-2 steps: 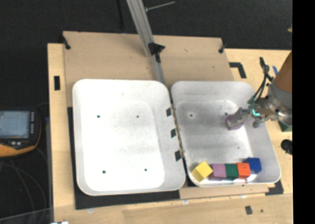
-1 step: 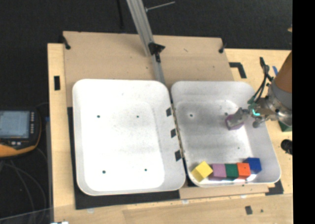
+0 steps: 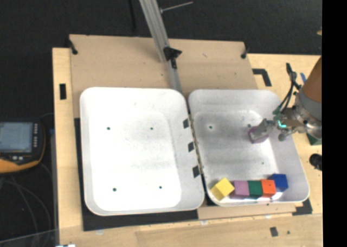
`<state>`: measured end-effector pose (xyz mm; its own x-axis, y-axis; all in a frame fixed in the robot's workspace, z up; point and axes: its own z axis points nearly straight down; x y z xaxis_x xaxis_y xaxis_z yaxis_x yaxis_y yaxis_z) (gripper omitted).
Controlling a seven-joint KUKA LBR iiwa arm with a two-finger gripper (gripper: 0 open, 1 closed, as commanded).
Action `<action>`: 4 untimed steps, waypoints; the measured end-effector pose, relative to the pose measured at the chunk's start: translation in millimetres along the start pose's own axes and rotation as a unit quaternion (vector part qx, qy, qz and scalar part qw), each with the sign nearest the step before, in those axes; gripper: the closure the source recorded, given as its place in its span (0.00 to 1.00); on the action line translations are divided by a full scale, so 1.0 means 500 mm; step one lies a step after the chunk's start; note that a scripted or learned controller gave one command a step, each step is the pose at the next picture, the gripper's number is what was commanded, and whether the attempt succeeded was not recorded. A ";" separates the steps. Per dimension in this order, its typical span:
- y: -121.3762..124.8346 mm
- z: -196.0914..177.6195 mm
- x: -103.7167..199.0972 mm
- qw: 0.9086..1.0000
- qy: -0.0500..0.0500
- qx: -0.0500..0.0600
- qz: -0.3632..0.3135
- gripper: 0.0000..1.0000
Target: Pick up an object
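Nearest the camera, along the front wall of the right-hand shallow white plastic bin (image 3: 282, 148), stands a row of small blocks, noted left to right: a yellow cube (image 3: 222, 188) turned at an angle, a purple block (image 3: 241, 188), a green block (image 3: 255, 188), an orange block (image 3: 268, 187) and a blue block (image 3: 280, 181). They sit side by side, each touching or just beside its neighbour. Something pale lies under the front of the row; its nature cannot be made out.

The left-hand shallow white plastic bin (image 3: 133, 151) carries no blocks. Both bins rest on the light wooden desk (image 3: 62, 132).

The grey two-finger claw (image 3: 259, 132) hangs over the middle of the right-hand bin, towards its right wall, reaching in from the right. The row of blocks lies well apart from it, towards the camera; the orange block is most nearly in line below it in the frame, the yellow cube farthest to the left. In my judgement the coming move turns on a travel towards the front wall, then a descent.

Claw state: cannot tell. The tip reads as a blurred grey-purple mass; whether anything sits there cannot be confirmed. The arm is cut off at the right. The row's tight packing against the wall may hinder a clean grasp.
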<state>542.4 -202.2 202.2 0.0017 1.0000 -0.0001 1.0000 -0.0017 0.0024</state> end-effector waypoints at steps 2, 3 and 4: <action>0.000 0.000 0.000 1.000 0.000 0.000 0.000 0.00; 0.000 0.000 0.000 1.000 0.000 0.000 0.000 0.00; 0.000 0.000 0.000 1.000 0.000 0.000 0.001 0.00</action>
<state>542.4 -202.2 202.2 0.0027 1.0000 -0.0002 1.0000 -0.0027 0.0026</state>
